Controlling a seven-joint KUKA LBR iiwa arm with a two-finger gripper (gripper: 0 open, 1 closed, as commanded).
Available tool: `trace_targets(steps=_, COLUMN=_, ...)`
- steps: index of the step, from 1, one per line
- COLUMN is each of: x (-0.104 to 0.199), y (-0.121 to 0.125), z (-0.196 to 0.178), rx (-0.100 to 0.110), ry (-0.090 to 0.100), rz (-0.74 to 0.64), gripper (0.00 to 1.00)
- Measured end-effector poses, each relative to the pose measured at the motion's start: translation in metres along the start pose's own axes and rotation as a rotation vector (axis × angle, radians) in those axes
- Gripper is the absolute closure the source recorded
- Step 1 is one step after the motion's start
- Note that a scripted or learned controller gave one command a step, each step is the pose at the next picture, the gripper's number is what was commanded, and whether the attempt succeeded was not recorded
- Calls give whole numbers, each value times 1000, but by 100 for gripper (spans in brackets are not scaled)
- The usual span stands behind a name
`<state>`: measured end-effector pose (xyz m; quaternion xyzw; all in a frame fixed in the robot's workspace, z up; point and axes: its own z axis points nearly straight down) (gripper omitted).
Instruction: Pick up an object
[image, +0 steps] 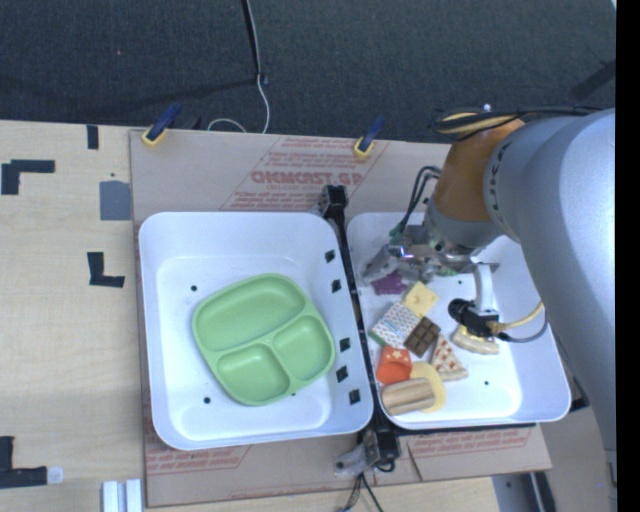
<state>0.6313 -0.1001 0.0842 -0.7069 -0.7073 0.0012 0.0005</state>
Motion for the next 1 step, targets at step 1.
trace_targets(steps=1, x=-2, y=0, z=0, rx=-1, ry=0, rz=-1, gripper=0)
